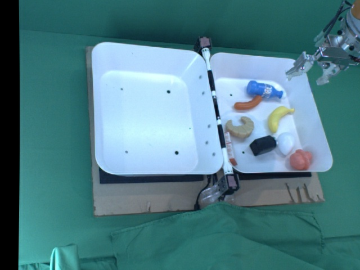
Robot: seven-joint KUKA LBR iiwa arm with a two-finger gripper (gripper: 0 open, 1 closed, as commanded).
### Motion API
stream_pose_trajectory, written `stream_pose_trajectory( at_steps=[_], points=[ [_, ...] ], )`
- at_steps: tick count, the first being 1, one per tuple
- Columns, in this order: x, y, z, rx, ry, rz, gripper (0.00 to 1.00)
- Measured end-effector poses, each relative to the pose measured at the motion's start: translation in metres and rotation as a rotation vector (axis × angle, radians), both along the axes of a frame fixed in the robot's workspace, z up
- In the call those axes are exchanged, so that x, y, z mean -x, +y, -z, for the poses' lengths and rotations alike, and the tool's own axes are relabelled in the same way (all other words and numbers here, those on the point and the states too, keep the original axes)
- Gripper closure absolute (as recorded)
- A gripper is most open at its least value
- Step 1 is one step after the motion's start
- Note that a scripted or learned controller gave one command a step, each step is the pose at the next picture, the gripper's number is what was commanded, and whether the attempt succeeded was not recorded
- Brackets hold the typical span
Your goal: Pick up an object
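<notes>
We see a bench covered in green cloth [56, 122], with a loose fold of the same cloth [225, 235] bunched along its near edge. Flat on the cloth lies a brown cardboard sheet [146, 198], its front strip showing. A dark pad [152, 178] sits on the cardboard, visible as a thin edge under the bins. On top rest the left white bin [109, 58] and the right white bin [318, 134], side by side, touching along a black-and-white striped bar [212, 94] between them.

A robotics lab: two white bins [149, 55] on a cardboard sheet [140, 198] over green cloth [56, 151], toy objects, a robot gripper [313, 70].
</notes>
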State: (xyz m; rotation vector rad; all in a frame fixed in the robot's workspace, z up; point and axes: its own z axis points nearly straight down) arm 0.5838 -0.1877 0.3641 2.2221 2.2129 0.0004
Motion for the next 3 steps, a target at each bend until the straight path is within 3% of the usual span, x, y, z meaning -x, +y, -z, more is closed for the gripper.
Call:
stream_pose_trajectory(
  at_steps=[1,2,3],
  points=[
    [-0.100,0.003,0.152,-0.004,0.011,-0.004,0.00],
    [-0.102,-0.001,0.128,0.005,-0.006,0.001,1.00],
    [0.000,-0.002,-0.033,0.004,-0.016,0.003,1.00]
  ],
)
